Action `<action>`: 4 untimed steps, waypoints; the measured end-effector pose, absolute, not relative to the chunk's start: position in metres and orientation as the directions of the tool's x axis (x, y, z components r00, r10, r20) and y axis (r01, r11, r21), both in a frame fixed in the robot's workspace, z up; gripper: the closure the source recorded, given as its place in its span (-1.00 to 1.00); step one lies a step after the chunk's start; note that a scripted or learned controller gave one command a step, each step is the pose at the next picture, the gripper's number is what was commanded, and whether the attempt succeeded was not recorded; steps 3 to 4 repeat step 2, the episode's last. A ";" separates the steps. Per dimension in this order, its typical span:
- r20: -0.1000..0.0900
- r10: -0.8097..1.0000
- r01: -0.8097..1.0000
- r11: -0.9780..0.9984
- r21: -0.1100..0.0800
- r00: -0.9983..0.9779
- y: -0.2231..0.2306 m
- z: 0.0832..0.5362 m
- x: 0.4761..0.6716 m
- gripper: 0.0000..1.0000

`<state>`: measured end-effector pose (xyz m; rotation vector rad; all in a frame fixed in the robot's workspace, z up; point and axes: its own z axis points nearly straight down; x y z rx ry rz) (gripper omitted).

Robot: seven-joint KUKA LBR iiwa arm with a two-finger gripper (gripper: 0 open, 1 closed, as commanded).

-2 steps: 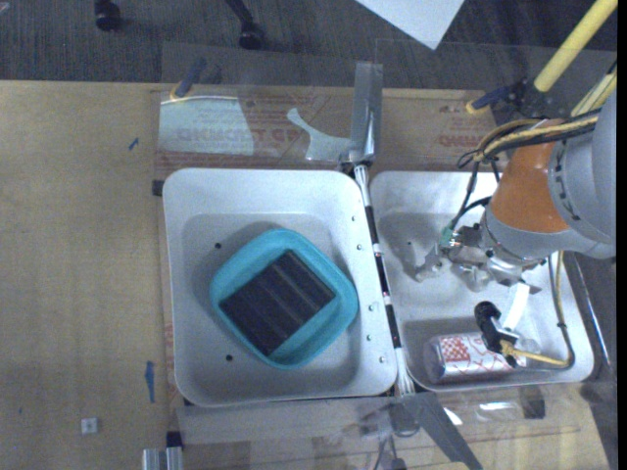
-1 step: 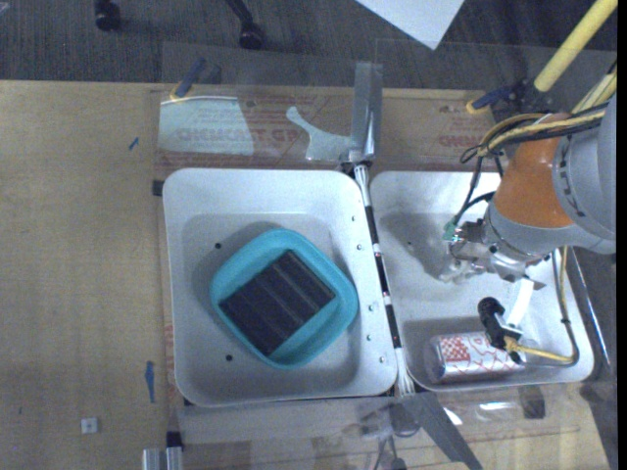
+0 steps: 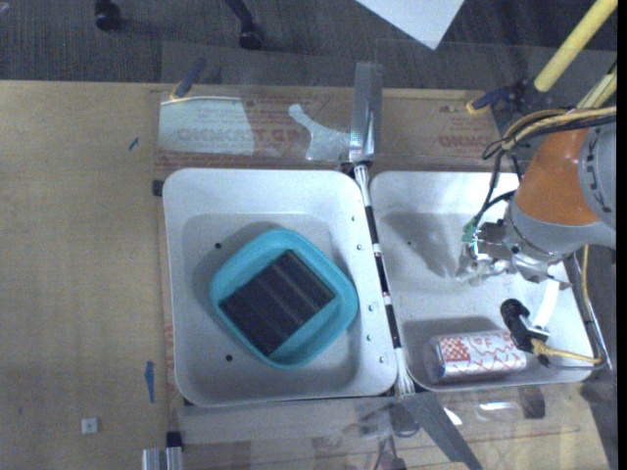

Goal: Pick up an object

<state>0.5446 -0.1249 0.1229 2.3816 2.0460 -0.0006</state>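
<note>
Two shallow white bins face you: one teal square dish, one red-patterned white cylinder. You cannot tell the end effector state.

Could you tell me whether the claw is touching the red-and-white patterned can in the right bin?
Apart. The camera view shows the claw up in the right bin, with bare white floor between it and the can at the near wall.

Two white bins on a bench, arm over the right one

The left bin holds a teal container with a dark ribbed block inside. In the right bin, a red-and-white patterned can lies on its side near the front wall, with the gripper above it.
</note>
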 end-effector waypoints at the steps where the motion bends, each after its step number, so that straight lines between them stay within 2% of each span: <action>1: -0.001 0.979 0.979 -0.202 -0.001 0.202 -0.105 0.183 0.542 1.00; 2: -0.001 0.979 0.979 -0.202 -0.001 0.202 -0.105 0.184 0.542 -1.00; 4: -0.001 0.979 0.979 -0.202 -0.001 0.202 -0.105 0.184 0.542 -1.00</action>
